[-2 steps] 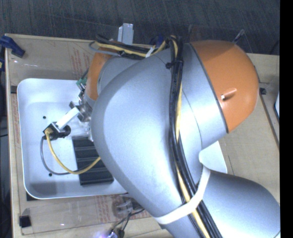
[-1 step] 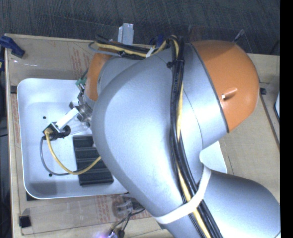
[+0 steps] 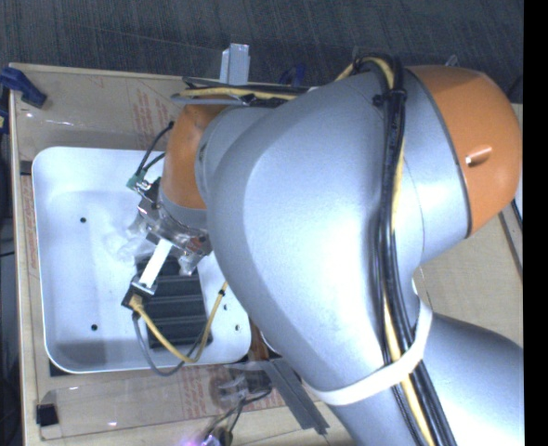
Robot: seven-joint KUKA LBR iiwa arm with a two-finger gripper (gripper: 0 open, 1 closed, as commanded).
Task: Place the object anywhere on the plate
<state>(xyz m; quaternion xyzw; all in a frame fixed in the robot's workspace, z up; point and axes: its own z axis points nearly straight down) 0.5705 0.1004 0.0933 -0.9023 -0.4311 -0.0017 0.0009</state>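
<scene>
We see the arm (image 3: 348, 240) spread across the bench, its gripper (image 3: 158, 249) low inside the left bin (image 3: 60, 249). We cannot tell how the jaws stand, and we cannot pick out the object or plate; the arm may cover them. For a clean placement, we judge that the descent should be slow and vertical.

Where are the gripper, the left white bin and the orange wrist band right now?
gripper (image 3: 153, 249): camera view, between its fingertips.
left white bin (image 3: 70, 249): camera view, bare floor.
orange wrist band (image 3: 186, 170): camera view, its visible curved side.
</scene>
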